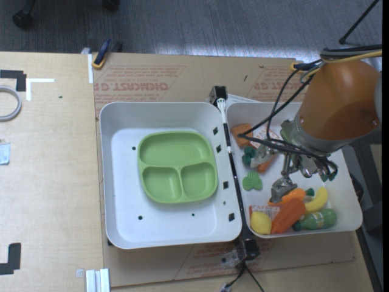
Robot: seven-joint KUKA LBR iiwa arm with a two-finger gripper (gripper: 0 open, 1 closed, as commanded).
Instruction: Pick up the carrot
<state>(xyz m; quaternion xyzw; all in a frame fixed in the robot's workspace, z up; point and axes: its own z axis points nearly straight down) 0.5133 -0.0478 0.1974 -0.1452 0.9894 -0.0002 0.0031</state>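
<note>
The carrot is an orange toy lying slantwise near the front edge of the right bin, between a yellow lemon and a green vegetable. My gripper hangs under the orange wrist band, just above and slightly left of the carrot's upper end. Its tip is close to or touching that end; contact is unclear. The wrist and cables hide the middle of the bin behind it.
Crowded around the carrot are a lemon, a banana and a green vegetable. Further back lie a green leafy piece, a teal item and an orange piece. The left bin holds a green divided plate.
</note>
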